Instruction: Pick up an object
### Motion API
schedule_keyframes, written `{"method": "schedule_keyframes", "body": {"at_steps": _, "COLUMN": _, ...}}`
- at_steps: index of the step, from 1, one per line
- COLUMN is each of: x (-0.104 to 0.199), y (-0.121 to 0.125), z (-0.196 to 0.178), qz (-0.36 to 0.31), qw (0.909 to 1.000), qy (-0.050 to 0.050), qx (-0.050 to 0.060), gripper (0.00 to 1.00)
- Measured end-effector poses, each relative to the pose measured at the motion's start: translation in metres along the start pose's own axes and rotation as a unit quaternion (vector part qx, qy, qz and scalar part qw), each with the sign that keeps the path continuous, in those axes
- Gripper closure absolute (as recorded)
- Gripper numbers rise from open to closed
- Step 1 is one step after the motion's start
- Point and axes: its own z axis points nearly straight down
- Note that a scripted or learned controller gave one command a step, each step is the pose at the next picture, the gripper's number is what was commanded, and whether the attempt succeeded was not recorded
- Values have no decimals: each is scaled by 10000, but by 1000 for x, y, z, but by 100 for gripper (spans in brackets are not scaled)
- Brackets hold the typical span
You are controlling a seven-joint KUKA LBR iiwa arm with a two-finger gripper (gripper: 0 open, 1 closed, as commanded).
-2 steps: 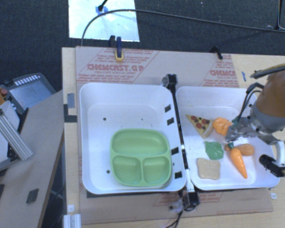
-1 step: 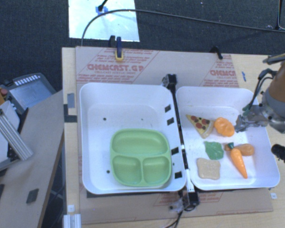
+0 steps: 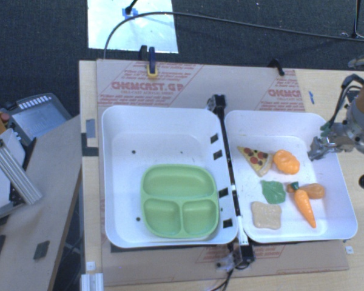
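The right bin (image 3: 291,123) holds a pizza slice (image 3: 255,158), an orange round fruit (image 3: 286,161), a green leaf piece (image 3: 273,191), a carrot (image 3: 304,205), a small orange-brown item (image 3: 314,190) and a slice of bread (image 3: 266,215). My gripper (image 3: 320,145) reaches in from the right, above the bin's right side. It stands right of the orange fruit, apart from it. I see nothing between its fingers.
The left bin (image 3: 158,126) holds a green divided tray (image 3: 180,200). A black divider strip (image 3: 224,162) runs between the bins. Cardboard (image 3: 170,83) lies under both. A grey device (image 3: 36,117) and a metal rail (image 3: 12,168) stand at the left.
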Motion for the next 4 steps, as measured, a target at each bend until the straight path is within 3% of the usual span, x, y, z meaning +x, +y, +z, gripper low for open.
{"method": "schedule_keyframes", "body": {"at_steps": 2, "x": 104, "y": 31, "z": 12, "qz": -22, "qw": 10000, "qy": 12, "qx": 9, "gripper": 100}}
{"method": "schedule_keyframes", "body": {"at_steps": 4, "x": 189, "y": 48, "z": 4, "qz": -17, "qw": 10000, "qy": 11, "qx": 13, "gripper": 100}}
